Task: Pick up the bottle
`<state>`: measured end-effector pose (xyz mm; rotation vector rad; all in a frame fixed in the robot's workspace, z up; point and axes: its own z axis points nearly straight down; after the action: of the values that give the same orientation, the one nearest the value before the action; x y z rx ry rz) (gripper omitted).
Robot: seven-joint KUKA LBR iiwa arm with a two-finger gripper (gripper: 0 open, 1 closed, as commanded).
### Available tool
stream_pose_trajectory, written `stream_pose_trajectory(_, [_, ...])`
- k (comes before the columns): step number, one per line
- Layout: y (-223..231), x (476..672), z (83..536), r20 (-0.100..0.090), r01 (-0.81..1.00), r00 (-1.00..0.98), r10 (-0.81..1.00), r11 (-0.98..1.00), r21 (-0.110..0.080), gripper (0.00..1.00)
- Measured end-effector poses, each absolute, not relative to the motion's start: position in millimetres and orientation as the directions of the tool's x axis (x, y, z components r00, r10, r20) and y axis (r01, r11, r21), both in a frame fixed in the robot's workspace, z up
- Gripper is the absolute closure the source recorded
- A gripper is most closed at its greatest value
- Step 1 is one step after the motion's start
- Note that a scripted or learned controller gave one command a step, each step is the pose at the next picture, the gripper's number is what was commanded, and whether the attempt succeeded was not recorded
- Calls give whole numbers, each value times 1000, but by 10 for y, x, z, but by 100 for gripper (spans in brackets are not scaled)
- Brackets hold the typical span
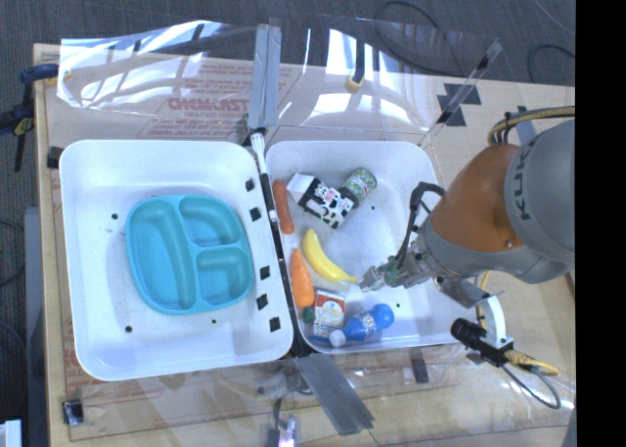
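The end effector (377, 277) hangs low in the right bin (391, 156), and whether it is apart or together cannot be told at this size; nothing is visibly held. Just below it and slightly toward the bin's front wall lies the bottle (365, 325), on its side, blue with a white cap, apparently touching a small carton (328, 311) on its far side. Just beyond the end effector to the left lies a banana (323, 257), with a carrot (302, 279) past that. Farther off sit a cow-patterned carton (323, 201), a green can (359, 183) and a second carrot (283, 206).

The risks are likely these: the round bottle could roll or squirt out of a closing grip; a descent slightly off could catch the small carton or the banana instead; and the front wall leaves little room on that side.
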<state>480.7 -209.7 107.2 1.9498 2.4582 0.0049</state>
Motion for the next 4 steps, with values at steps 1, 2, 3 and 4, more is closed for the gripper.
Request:
stream_pose_trajectory(1, [-2096,4807,1072,-1,974,-228,974,228,5,0])
stream_pose_trajectory(2, [-2011,4824,1000,-14,907,-422,907,422,11,0])
stream_pose_trajectory(3, [-1977,4821,999,-15,906,-423,906,423,12,0])
stream_pose_trajectory(4, [-1934,4819,998,-15,910,-415,910,415,11,0])
